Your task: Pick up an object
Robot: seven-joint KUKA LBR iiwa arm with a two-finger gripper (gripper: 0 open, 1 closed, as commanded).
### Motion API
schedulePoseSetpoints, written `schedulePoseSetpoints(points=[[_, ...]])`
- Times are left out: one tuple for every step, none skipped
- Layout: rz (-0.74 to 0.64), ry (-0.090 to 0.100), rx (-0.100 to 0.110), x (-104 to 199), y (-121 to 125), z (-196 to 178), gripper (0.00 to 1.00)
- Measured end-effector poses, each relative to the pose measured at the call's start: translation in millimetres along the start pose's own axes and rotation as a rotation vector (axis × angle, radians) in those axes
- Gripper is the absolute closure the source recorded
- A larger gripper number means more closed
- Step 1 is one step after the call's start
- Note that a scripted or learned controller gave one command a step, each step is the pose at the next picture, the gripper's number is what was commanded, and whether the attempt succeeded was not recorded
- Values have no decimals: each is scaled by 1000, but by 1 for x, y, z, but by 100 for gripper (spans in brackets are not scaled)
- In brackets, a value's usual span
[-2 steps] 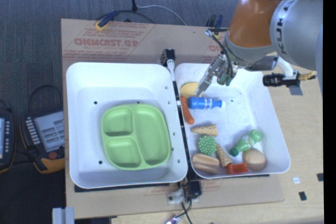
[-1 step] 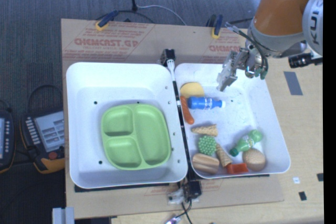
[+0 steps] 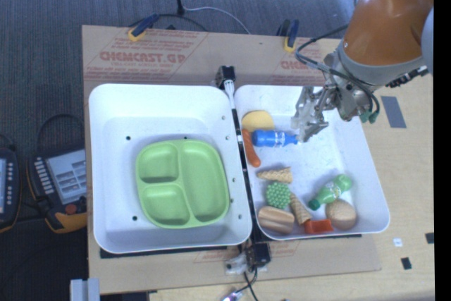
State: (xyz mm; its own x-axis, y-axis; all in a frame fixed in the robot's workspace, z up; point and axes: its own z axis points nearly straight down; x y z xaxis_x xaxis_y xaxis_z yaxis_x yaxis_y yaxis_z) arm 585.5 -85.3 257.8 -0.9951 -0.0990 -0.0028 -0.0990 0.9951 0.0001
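Note:
My gripper [image 3: 311,129] hangs over the upper part of the right bin [image 3: 366,173], its fingers open and pointing down to the left, with nothing between them. Just left of its tips a blue bottle [image 3: 275,139] lies on its side, its cap end close to the fingertips. A yellow piece [image 3: 256,120] sits above the bottle, and an orange carrot [image 3: 251,149] lies along the bin's left wall. A waffle cone [image 3: 275,173], a green bumpy piece [image 3: 278,194], a bun [image 3: 275,219], a green bottle [image 3: 331,190] and a brown round piece [image 3: 342,213] lie lower in the bin.
The left bin [image 3: 113,109] holds a green divided plate [image 3: 183,182]. A black clamp [image 3: 225,75] sits at the top of the ridge between the bins. A small red piece [image 3: 318,225] and an orange cone [image 3: 299,209] crowd the right bin's lower edge.

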Motion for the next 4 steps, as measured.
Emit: schedulePoseSetpoints(points=[[-241,1,0,-1,-44,51,100],[-379,-1,-1,-25,11,39,100],[-614,-1,-1,-21,44,16,100],[-614,-1,-2,-21,44,16,0]])
